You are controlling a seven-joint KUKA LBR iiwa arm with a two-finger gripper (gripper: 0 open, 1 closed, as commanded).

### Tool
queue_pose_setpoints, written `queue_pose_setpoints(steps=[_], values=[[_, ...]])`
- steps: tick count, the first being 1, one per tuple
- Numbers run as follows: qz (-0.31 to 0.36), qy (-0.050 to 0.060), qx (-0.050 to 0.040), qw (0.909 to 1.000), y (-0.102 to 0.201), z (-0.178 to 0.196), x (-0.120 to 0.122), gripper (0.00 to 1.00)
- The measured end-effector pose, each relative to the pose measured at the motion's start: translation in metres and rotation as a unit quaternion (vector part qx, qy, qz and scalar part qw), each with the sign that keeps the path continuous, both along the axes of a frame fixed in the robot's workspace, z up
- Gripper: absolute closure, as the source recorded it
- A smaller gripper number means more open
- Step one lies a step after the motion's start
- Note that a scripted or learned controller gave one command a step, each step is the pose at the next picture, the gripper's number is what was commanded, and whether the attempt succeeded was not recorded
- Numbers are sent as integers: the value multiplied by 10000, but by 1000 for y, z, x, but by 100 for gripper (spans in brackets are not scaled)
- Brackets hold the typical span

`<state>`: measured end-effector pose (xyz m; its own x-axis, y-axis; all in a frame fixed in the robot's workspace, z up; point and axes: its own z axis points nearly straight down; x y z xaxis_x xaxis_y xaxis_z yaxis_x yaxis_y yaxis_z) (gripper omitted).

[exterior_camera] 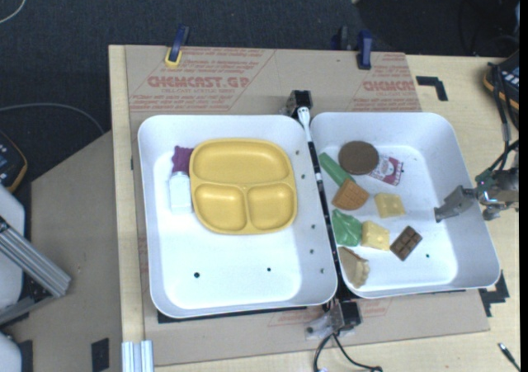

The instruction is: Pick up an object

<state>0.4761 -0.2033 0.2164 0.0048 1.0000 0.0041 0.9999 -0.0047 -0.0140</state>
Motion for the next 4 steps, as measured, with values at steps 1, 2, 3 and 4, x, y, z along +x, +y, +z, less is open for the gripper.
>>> queue_pose_setpoints(steps=[1,2,3,4], values=[[22,-67,-19,10000,1,7,3,0],[19,-44,-4,10000,1,-46,-7,0],[19,-34,-1,10000,4,-100,-19,0],[20,-68,-3,10000,4,-131,-18,0]])
